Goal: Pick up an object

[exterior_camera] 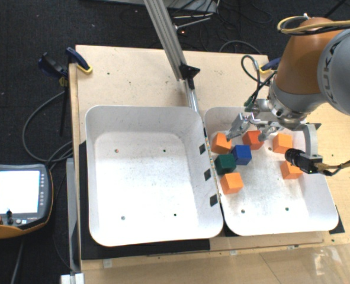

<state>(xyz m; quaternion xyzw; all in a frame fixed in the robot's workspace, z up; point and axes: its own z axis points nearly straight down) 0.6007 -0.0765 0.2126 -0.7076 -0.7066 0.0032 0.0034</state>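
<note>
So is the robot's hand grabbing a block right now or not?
End effector: open, holding nothing; its fingers are spread above the red block, beside the orange block.

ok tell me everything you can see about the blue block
The blue block is a small cube with a plain matte look, resting flat in the right bin, near its upper left part. A green block sits against its lower left side, and an orange block lies just to its upper left. The gripper hangs just above it, not holding it.
</note>
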